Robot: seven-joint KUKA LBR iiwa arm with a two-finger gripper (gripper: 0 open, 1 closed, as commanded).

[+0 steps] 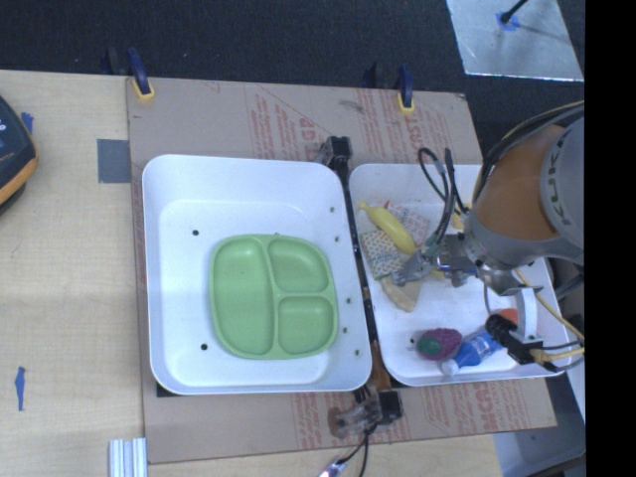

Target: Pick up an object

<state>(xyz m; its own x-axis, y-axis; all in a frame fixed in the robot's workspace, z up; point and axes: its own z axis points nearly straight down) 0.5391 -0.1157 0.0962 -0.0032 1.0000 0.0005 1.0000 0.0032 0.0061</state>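
Note:
The right bin holds several objects. A yellow banana lies at its upper left on a patterned cloth piece. A tan wedge rests just below them. Toward the front sit a purple and green lump and a blue bottle. A small orange thing peeks out near the right wall. My gripper is low in this bin, its tip over the edge of the cloth piece and just above the tan wedge. The arm hides the bin's right half.
The left bin carries a green divided plate. Black cables loop over the right bin's back edge. Clamps sit between the bins at back and front. A yellow and black device lies at the far left.

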